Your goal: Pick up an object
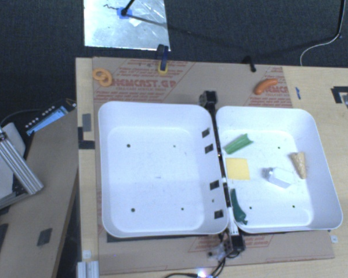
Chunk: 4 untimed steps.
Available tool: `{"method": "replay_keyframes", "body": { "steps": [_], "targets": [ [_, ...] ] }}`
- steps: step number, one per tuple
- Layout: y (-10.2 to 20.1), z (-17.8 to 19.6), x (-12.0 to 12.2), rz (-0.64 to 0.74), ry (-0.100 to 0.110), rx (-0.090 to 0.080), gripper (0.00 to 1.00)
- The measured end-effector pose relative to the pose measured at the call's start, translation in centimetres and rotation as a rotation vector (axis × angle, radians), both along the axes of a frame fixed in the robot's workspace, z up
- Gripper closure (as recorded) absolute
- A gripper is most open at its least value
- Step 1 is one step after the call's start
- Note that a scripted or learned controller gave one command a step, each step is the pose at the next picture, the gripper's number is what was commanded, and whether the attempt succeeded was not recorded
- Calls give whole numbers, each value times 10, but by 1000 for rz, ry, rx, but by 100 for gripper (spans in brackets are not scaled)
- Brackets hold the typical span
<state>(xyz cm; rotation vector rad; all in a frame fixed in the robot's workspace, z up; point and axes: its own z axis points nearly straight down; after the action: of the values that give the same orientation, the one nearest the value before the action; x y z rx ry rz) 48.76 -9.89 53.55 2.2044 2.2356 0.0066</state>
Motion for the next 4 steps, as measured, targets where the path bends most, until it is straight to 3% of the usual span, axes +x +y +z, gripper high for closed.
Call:
{"method": "replay_keyframes", "body": {
  "steps": [1, 2, 3, 4],
  "targets": [
    [-56, 0, -2, -17, 1, -4, 100],
    [35, -164, 17, -2, 17, 2, 100],
    [28, 10, 18, -9, -19, -4, 100],
    [-21, -1, 51, -16, 0, -4, 100]
  ]
}}
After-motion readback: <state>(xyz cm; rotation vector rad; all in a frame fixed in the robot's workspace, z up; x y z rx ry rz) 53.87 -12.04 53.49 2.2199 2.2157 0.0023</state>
